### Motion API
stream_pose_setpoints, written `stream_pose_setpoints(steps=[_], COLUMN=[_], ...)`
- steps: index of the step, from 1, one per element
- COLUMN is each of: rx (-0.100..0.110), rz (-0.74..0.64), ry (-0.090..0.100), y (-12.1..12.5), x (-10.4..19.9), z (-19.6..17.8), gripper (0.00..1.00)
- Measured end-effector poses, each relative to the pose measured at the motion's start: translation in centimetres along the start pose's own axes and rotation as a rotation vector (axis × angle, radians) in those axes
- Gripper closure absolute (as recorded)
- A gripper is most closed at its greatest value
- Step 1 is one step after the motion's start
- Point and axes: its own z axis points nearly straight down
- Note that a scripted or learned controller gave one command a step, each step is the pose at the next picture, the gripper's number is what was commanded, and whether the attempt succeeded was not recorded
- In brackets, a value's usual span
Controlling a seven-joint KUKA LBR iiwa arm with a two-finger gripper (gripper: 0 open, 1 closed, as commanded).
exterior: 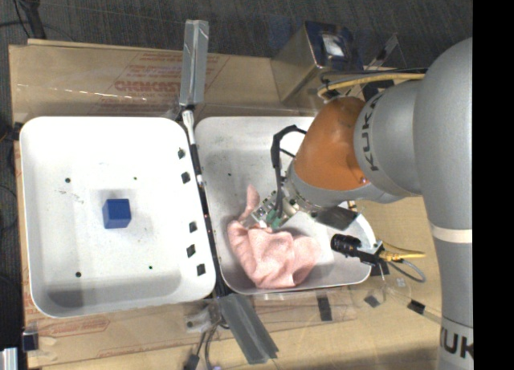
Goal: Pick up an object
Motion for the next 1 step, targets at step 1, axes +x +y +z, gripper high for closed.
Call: stream_pose_setpoints(steps=[1], rx=[0.001], rz=[0.099], ry=[-0.001], y=[9.08], x=[-0.56], z=[-9.03], gripper=[1.00])
